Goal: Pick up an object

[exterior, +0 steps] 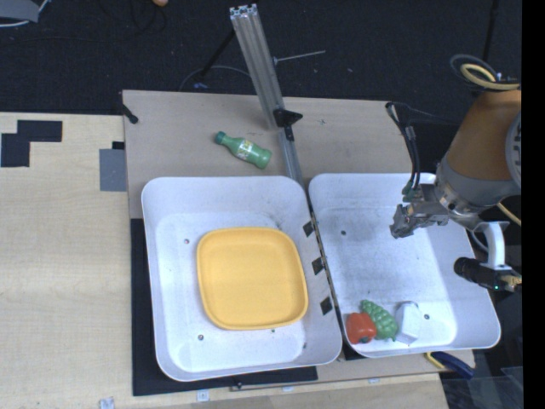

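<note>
While the gripper (406,225) hangs over the right bin (379,254), I cannot tell its state. Toward six o'clock, a red pepper (360,327), green vegetable (380,318) and white piece (410,321) cluster together.

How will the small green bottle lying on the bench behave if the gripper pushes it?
The green bottle lies on its side on bare board, so it would probably roll. It looks small and likely light, so a push may send it skidding.
</note>
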You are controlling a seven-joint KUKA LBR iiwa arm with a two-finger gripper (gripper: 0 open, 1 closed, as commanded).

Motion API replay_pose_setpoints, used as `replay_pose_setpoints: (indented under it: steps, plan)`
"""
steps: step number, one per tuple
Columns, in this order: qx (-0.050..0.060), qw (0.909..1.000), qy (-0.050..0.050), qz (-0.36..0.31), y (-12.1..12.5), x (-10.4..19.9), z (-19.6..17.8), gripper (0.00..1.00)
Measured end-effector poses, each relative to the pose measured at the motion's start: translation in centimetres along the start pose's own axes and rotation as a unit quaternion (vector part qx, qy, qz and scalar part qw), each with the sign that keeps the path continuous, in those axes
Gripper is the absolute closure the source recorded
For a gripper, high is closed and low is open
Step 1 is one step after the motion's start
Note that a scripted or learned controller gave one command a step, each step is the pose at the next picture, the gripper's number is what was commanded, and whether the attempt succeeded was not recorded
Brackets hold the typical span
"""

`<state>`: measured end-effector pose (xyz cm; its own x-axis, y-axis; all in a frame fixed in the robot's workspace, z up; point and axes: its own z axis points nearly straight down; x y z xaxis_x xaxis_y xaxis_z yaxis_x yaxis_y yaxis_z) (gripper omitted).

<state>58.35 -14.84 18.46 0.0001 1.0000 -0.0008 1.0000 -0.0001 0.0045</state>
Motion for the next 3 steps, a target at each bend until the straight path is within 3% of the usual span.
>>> replay_pose_setpoints:
  steps: [1,3]
  plan:
    - [0.002,1.0,0.0,0.0,0.0,-0.1,-1.9,1.0]
    - [0.002,1.0,0.001,-0.001,-1.5,11.0,-3.5,1.0]
